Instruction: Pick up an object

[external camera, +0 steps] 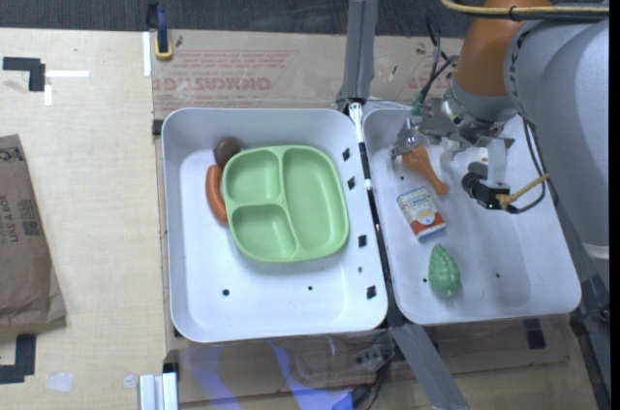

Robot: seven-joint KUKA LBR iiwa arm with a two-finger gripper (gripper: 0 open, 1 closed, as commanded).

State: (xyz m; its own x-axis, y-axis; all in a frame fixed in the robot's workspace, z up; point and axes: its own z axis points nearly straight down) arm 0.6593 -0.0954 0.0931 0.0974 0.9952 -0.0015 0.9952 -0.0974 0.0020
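From the camera view above the bench, the arm (pixel 542 40) reaches in from the right and lowers its gripper (pixel 415 139) into the far left corner of the right bin (pixel 542 287), so the step in hand looks like the approach or descent onto a pick. The gripper sits right at the upper end of an orange carrot-shaped piece (pixel 426 170), which lies at a slant and seems the likely target; whether the gripper is open or shut cannot be told, and nothing shows the piece as held. The next move likely calls for a firm closing on the piece and then a straight lift clear of the bin wall. The right bin also holds a small carton (pixel 422 210) just below the orange piece and a green bumpy object (pixel 445 270) nearer the front. The left bin (pixel 194 301) holds a green divided tray (pixel 287 203), with an orange sausage-like item (pixel 215 193) and a brown round item (pixel 227 151) tucked against its left rim.
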